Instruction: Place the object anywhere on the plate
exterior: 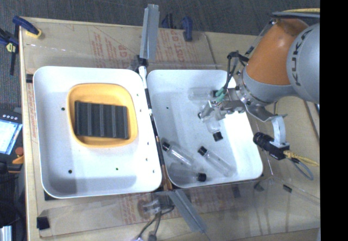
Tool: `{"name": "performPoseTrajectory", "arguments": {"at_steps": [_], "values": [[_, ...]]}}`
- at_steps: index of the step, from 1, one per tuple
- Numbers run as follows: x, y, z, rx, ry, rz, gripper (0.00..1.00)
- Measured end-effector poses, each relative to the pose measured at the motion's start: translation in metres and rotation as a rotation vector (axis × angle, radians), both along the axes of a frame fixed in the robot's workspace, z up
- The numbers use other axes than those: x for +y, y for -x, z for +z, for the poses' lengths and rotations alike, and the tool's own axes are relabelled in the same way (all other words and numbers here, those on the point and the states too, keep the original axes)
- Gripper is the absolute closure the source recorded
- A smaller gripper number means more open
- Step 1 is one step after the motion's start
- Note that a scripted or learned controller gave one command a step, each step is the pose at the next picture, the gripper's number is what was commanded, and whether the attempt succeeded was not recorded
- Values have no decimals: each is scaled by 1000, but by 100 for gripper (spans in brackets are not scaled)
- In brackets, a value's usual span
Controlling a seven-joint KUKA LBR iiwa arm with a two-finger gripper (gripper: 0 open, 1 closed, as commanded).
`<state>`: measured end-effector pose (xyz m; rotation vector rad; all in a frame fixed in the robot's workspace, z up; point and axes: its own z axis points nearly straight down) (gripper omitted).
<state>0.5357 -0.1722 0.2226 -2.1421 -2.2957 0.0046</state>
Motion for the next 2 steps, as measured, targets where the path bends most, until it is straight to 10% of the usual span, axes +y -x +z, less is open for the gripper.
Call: {"name": "performPoseTrajectory", "arguments": {"at_steps": [1,2], "values": [[29,-90,38,-3,-2,210,100],[118,-114,-10,1,-1,242,100]]}}
